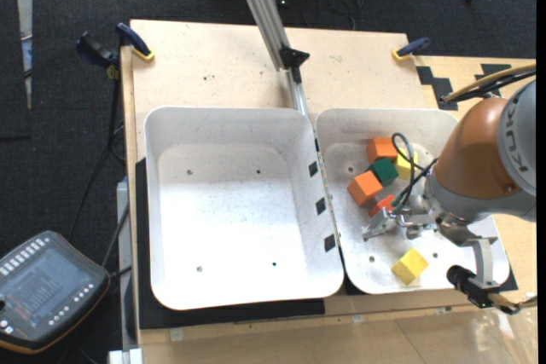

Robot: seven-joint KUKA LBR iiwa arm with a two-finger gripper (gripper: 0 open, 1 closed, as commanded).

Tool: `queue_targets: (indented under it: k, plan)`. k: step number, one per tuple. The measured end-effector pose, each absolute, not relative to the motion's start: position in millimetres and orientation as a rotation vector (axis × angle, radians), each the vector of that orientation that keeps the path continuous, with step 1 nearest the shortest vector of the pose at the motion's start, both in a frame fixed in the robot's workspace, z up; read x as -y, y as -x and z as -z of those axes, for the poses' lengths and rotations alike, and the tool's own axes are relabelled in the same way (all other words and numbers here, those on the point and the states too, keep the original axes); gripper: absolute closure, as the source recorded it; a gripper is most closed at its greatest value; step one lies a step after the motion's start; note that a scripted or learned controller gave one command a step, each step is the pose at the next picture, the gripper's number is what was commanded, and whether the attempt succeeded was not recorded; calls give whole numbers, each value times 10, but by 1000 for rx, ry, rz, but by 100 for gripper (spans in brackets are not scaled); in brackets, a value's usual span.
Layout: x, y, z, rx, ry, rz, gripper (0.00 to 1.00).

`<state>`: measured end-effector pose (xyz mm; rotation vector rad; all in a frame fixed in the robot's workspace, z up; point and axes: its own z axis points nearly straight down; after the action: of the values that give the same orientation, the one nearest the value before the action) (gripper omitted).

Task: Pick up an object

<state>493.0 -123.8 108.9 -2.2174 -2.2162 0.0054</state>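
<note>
Yellow cube (410, 266) (tilted, lying apart)

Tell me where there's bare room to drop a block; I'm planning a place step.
The left bin has a bare floor, wall to wall. In the right bin, blocks and the gripper crowd the middle; a yellow cube sits near the front.

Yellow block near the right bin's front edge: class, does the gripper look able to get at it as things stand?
Probably yes. The yellow block lies alone on the right bin floor, apart from the other blocks, and the gripper hangs close beside it with nothing between.
</note>
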Motion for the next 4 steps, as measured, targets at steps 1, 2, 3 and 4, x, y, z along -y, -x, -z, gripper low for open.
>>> queue_targets:
  k: [1,2,3,4]
  plan:
    - [1236,-4931,-948,2220,2222,-1,0]
    - [1236,-4942,-1056,2222,2223,3,100]
    - [1203,-5047,-1534,2229,2222,5,100]
    - [1204,-5122,-2155,2231,2223,7,100]
